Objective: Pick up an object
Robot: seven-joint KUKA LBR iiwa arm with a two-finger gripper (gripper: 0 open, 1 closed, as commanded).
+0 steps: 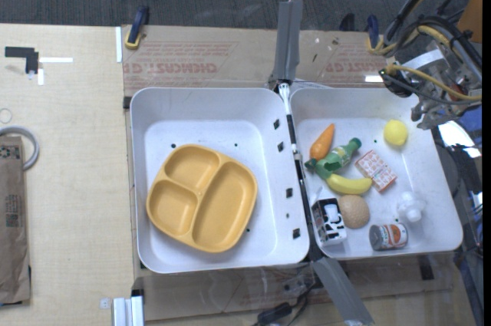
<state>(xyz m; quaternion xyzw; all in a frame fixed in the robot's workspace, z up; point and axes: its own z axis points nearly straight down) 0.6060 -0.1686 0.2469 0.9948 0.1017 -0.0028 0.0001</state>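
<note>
The right bin (437,186) holds several small items. An orange carrot (323,140) lies beside a green bottle (340,156), with a yellow banana (349,183) below them. A yellow ball (395,133) is near the far wall and a red-and-white box (376,169) sits mid-bin. Along the front are a brown potato (354,211), a black-and-white carton (330,222), a small can (388,235) and a white lump (410,207). My gripper (427,114) hangs under a tangle of cables over the bin's far right corner, to the right of the ball and above the items.
The left bin (146,163) carries a yellow divided plate (202,197). A cardboard sheet (199,60) lies behind both bins. A brown paper bag (13,217) rests on the bench at far left. Cables (430,25) loop above the right bin's back corner.
</note>
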